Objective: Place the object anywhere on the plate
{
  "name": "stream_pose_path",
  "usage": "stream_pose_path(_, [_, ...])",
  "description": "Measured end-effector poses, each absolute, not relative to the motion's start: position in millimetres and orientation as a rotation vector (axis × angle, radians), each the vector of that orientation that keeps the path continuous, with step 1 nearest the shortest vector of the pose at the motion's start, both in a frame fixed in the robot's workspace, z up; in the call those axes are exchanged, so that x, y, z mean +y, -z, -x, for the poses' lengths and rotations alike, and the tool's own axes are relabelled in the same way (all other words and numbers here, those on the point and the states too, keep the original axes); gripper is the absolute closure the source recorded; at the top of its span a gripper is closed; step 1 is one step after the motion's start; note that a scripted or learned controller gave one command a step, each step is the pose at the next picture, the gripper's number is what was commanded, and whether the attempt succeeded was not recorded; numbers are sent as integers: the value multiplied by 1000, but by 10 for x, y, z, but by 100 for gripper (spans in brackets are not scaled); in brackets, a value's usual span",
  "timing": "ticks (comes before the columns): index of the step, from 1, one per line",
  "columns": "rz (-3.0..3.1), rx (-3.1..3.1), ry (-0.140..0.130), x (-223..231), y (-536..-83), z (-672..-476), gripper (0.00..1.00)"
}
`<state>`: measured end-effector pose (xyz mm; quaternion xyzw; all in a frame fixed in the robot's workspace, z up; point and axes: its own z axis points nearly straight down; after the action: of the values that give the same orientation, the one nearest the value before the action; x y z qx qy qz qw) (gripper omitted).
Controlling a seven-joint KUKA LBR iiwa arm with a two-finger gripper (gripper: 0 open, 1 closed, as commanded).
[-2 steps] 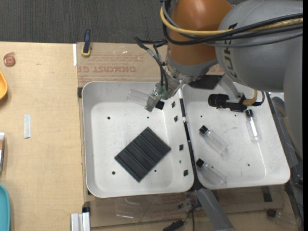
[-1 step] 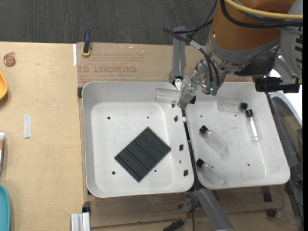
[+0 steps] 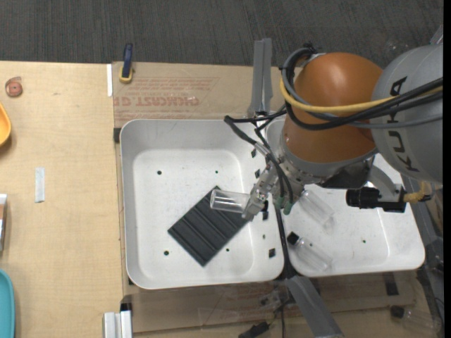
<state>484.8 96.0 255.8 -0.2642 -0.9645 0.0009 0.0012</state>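
The pincer (image 3: pixel 255 204) seems to grip the clear plastic cup (image 3: pixel 227 201) above the dark ridged plate (image 3: pixel 204 229); lower gently, then release.

Dark grey carpet (image 3: pixel 141 16) runs across the top of the view; below it sits a pale wooden bench top (image 3: pixel 56 189) — a brown cardboard sheet (image 3: pixel 176 94) with faded red print lies flat at its far edge, with a blue-and-yellow clamp (image 3: pixel 127 63) at the sheet's left corner; the light is even and soft.
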Motion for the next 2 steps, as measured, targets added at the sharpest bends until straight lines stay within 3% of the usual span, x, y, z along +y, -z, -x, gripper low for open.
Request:
stream_pose_path(1, [830, -3028, -2, 958, -2559, -4849, 0])
stream_pose_path(2, [837, -3026, -3, 944, -2641, -4859, 100])
